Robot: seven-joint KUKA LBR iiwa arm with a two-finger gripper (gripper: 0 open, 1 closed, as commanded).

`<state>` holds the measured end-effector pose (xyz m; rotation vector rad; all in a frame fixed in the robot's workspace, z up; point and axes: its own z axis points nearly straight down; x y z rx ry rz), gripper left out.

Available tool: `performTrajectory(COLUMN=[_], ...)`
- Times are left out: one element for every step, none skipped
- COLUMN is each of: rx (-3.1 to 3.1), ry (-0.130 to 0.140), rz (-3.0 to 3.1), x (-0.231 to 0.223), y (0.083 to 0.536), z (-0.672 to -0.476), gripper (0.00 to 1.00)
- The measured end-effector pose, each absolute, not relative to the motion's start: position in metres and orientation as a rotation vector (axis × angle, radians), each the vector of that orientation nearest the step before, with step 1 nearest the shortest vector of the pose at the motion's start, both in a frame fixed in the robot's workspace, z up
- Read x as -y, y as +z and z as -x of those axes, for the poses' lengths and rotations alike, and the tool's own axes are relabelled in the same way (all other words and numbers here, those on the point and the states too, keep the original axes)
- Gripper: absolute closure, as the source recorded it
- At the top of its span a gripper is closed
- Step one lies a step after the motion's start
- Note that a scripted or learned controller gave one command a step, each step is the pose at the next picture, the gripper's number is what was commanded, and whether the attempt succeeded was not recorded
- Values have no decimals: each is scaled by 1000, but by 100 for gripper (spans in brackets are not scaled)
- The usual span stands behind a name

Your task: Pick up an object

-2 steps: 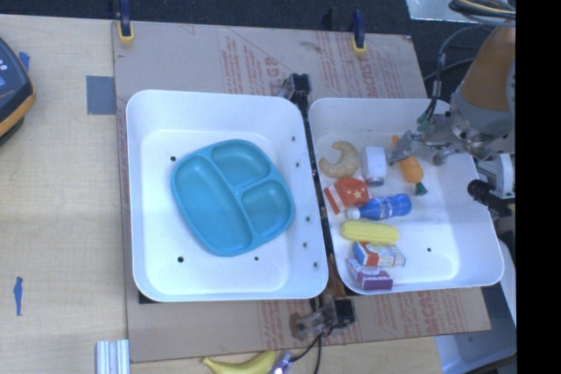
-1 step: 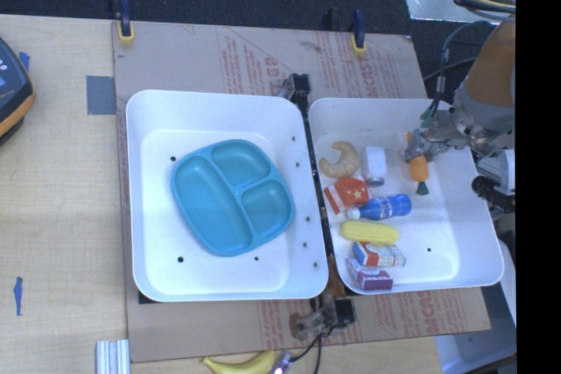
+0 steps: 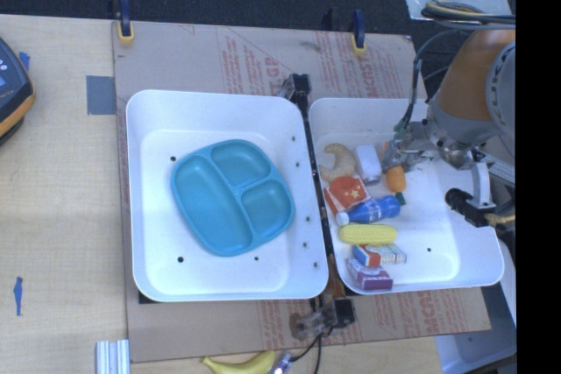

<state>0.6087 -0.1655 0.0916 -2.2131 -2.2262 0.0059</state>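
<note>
— On the left? 
— Blue plate (image 3: 232,196) lying flat in the left bin (image 3: 149,114).
— And the right bin (image 3: 456,267)?
— Red packet (image 3: 347,190), blue bottle (image 3: 372,210), corn cob (image 3: 367,234), small boxes (image 3: 379,257), all bunched near the divider.
— Gripper (image 3: 396,160)?
— Low over the pile, just above an orange piece (image 3: 396,179). Hard to tell whether clenched or released.

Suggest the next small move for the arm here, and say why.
Probably a short descent onto the small orange object. The pincer sits just above it in the right bin, with nothing seen in its grip, and that object lies slightly apart from the blue bottle and white block.
</note>
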Motion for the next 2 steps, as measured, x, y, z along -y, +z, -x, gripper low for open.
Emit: performTrajectory(rx=[2230, 2226], ry=[8, 1], rz=[2225, 2214], x=[101, 33], y=[108, 193], z=[-611, -616], gripper=[100, 100])
